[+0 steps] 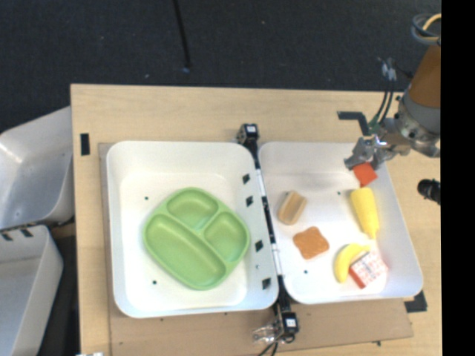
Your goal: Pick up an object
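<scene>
Left bin (119, 199) holds a divided plate (196, 237) — food pieces (311, 242) lie in the right bin (312, 169).

Glossy white plastic bins (178, 154)

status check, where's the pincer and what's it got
Pincer at right bin's far edge, over small orange-red block. Grasp unconfirmed. Corn cob close beside it.

A light wooden bench (171, 113) carries two shallow white bins side by side. The left bin (122, 199) touches the right bin (319, 162) along its edge.
</scene>
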Tool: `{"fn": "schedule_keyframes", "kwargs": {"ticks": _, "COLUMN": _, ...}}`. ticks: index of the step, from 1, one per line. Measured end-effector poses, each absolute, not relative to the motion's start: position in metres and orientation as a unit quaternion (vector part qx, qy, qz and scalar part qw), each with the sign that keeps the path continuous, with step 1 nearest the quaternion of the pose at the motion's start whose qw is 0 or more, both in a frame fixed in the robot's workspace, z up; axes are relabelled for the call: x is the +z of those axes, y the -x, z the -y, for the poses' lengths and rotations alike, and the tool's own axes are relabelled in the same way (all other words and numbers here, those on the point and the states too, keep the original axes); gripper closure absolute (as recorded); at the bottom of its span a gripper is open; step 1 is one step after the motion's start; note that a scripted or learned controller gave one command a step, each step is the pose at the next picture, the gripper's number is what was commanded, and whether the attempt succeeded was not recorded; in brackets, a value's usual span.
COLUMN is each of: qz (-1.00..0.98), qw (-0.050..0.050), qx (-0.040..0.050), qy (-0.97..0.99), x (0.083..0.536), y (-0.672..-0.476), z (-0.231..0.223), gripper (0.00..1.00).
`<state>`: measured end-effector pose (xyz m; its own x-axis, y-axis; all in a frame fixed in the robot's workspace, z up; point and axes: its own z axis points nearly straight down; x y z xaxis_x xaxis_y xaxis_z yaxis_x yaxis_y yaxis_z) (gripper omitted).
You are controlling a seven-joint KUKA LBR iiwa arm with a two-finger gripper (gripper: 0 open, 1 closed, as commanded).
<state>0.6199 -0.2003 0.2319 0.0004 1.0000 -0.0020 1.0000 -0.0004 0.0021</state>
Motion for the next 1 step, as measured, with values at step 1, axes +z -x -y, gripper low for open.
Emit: {"fn": "schedule_keyframes", "kwargs": {"ticks": 1, "qz": -0.709, "qw": 0.0, "qx": 0.0008, "qy": -0.705, "x": 0.2425, "y": -0.6237, "z": 0.1539, "gripper": 1.0}}
